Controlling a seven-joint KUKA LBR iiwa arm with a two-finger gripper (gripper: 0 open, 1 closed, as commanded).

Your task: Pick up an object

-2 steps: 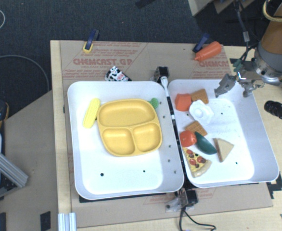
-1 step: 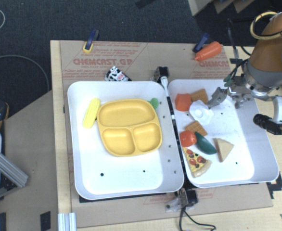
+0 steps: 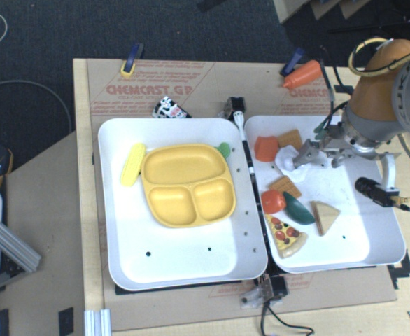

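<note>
Printed in red on the brown board (image 3: 191, 82) under the bins: "CHEMCAST GP", legible at the upper left, repeated mirrored and partly cut off at the upper right. Two white bins side by side. In the left bin (image 3: 121, 243): one yellow divided plate (image 3: 186, 183) with three compartments, one yellow corn-like piece (image 3: 132, 164) just beside its left rim, one small green piece (image 3: 224, 149) peeking out at its upper right corner. In the right bin (image 3: 373, 247), toy food — one red-orange block (image 3: 266, 148), one tan cracker-like piece (image 3: 290, 139) beside it, one brown square (image 3: 285, 186) lower down, one red tomato-like piece (image 3: 273, 201), one dark green leaf shape (image 3: 299, 210) touching it, one beige wedge (image 3: 325, 217), one pizza slice (image 3: 287, 234) near the front wall. Seven pieces in all there, clustered toward the bin's left half. On the board behind the bins: one black-and-white patterned item (image 3: 168, 108), one yellow-and-blue clamp (image 3: 131, 60), one orange-handled clamp (image 3: 301, 73). Reaching in from the right, the grey arm with its orange section, gripper (image 3: 304, 157) low over the upper part of the right bin, just right of the red-orange block and cracker. Fingers too blurred against the white floor to call spread or pressed together — cannot tell; nothing seen between them.
</note>
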